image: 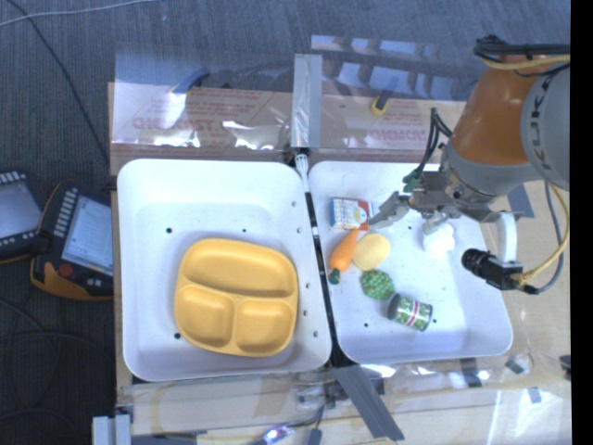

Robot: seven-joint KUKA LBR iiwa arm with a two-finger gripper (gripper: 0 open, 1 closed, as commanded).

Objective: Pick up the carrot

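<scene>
Your gripper (408, 204) sits low over the right bin (482, 327), and you cannot tell how it is set or whether it touches anything. The carrot (343, 248) lies free on that bin's floor near the divider, left of the gripper, its orange body slanting down-left beside a yellow lemon-like piece (372, 250). Around them you have a small carton (348, 212), a green broccoli-like piece (376, 284) and a small can (410, 311). The left bin (148, 193) holds a yellow divided tray (237, 296).
</scene>
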